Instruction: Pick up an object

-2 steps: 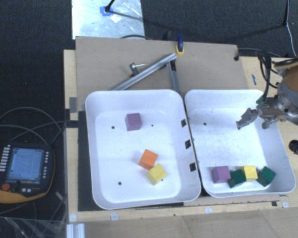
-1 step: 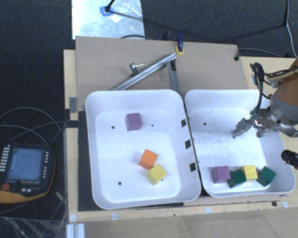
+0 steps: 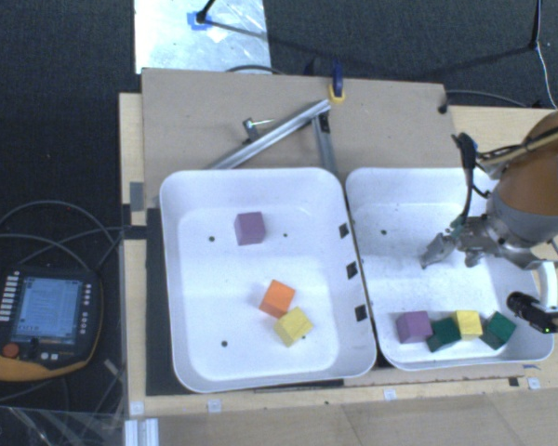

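The left bin [image 3: 181, 249] holds a purple cube [image 3: 249, 228], an orange cube [image 3: 277, 297] and a yellow cube [image 3: 294, 326]. Along the front wall of the right bin [image 3: 391, 193] lie a purple cube [image 3: 413, 325], a dark green block [image 3: 442, 334], a small yellow cube [image 3: 468, 322] and another green block [image 3: 498, 329]. My gripper [image 3: 452, 252] hangs over the middle right of the right bin, behind that row. It is open and nothing sits between its fingers.
A metal bar [image 3: 270, 136] lies slanted on the brown board behind the bins. A teach pendant [image 3: 42, 319] with cables sits on the floor at the left. The arm's orange band [image 3: 535, 184] reaches in from the right.
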Motion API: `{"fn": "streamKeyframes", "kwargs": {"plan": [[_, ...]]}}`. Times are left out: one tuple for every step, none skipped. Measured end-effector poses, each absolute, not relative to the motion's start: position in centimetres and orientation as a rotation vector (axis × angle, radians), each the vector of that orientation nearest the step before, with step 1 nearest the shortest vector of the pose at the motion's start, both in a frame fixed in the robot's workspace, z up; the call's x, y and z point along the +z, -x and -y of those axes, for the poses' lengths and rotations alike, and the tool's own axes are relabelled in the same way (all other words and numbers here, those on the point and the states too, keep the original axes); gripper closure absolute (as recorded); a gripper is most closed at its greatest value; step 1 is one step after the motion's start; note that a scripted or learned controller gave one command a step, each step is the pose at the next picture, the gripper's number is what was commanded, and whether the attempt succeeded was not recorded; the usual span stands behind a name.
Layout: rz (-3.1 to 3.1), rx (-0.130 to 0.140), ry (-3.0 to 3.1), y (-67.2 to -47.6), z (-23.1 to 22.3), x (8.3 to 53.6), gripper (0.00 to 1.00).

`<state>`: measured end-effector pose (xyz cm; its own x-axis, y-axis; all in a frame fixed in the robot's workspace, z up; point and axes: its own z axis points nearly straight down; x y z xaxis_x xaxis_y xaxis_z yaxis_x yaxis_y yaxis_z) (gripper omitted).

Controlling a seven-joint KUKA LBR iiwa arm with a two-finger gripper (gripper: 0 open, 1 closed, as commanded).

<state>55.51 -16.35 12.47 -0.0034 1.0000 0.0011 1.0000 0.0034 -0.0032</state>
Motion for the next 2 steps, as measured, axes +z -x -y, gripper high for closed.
{"fn": "streamKeyframes", "kwargs": {"plan": [[2.229,-0.003,2.218,-55.7,16.4,13.8,1.0],[2.228,-0.004,2.224,-55.3,17.3,18.9,1.0]]}}
